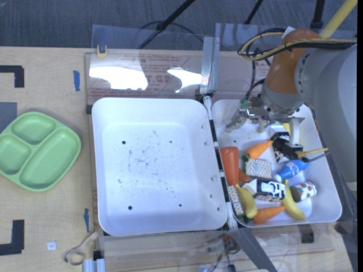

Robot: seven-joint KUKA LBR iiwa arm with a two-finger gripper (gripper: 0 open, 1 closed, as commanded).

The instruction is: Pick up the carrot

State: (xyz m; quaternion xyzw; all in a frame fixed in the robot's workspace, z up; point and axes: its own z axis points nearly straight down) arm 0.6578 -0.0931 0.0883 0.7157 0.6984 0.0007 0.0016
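Right bin [329,208]: carrot [259,150] diagonal, tip lower-left.

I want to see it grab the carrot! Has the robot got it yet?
Not yet. The gripper hangs over the back of the right bin, above the pile of toys. The carrot lies in the pile, untouched. Left: reach down, close on it, lift.

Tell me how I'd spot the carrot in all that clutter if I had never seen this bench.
Start at the shallow white right-hand bin, the one crowded with toys under the grey arm. Near the middle of its pile, right of the tall orange-red block by the divider, lies the small orange tapered carrot. It has a pointed end and lies at a slant, unlike the curved yellow bananas lower down.
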